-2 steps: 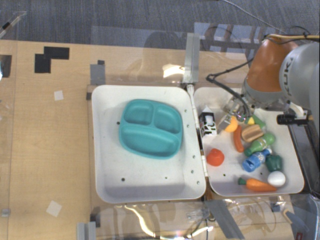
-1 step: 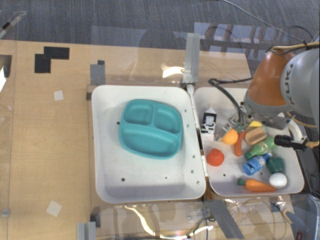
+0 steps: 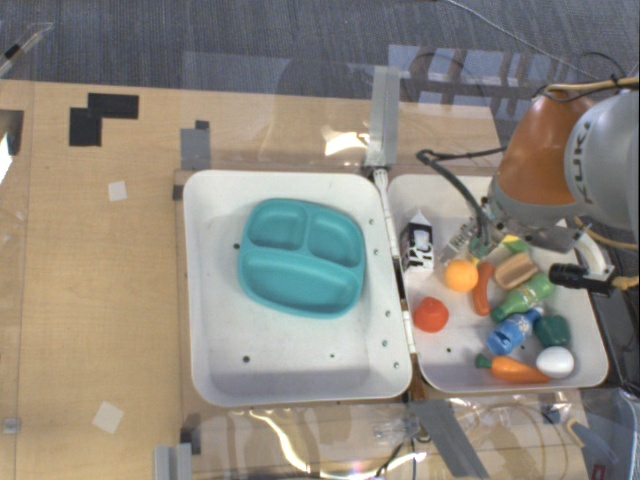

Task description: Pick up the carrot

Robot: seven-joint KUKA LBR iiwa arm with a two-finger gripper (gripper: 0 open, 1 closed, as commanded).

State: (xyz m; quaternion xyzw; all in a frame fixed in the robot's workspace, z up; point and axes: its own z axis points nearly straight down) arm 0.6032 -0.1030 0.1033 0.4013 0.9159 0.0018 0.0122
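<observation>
The carrot [image 3: 517, 370] is orange with a small green stub at its left end. It lies flat near the front edge of the right bin [image 3: 440, 368], just left of a white egg [image 3: 556, 361]. The grey arm with its orange band [image 3: 540, 153] reaches in from the right over the back of that bin. My gripper [image 3: 473, 236] hangs below the wrist, above the pile of toy food and well behind the carrot. It is mostly covered by the arm, and nothing shows between its tips.
Crowding the right bin are a black-and-white carton [image 3: 417, 246], an orange ball [image 3: 461, 275], a red tomato [image 3: 431, 314], a red sausage [image 3: 483, 289], a green bottle [image 3: 526, 295] and a blue bottle [image 3: 507, 334]. A teal divided plate [image 3: 300, 256] lies in the left bin [image 3: 220, 368].
</observation>
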